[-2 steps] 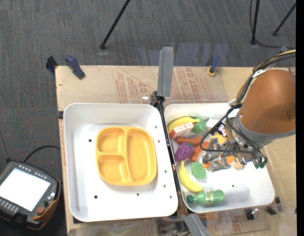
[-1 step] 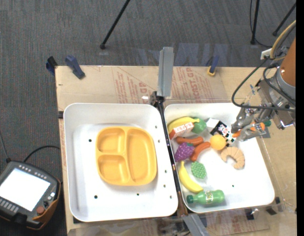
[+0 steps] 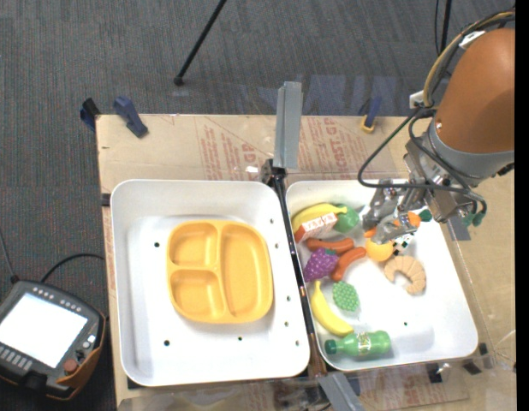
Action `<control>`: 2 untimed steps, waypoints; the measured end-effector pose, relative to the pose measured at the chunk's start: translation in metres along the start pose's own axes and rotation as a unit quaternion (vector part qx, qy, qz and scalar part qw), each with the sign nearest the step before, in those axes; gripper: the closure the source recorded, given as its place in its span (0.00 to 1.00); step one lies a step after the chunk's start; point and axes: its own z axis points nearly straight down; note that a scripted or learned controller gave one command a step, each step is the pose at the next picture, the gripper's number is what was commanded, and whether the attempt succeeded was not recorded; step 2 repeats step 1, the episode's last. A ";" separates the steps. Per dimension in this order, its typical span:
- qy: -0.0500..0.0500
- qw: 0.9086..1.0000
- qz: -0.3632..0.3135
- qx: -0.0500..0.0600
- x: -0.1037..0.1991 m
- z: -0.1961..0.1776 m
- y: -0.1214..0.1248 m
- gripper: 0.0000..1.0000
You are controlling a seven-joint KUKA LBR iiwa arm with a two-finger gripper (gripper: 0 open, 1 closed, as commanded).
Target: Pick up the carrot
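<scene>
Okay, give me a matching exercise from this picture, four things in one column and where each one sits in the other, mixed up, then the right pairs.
Things:
1. yellow three-compartment plastic tray
2. green plastic bottle
3. tan toy croissant
4. purple toy grape bunch

Places:
A. near front edge of right bin
B. middle of left bin
C. right bin, just right of the divider
D. right bin, below the gripper

Pairs: 1-B, 2-A, 3-D, 4-C

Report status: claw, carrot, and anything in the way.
Claw low over right bin. Carrot lies free, left of claw. Banana, grapes crowd it.
</scene>
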 end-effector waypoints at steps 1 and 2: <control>0.001 0.995 -0.098 0.000 0.048 0.059 -0.003 1.00; 0.001 0.995 -0.098 0.000 0.048 0.059 -0.003 1.00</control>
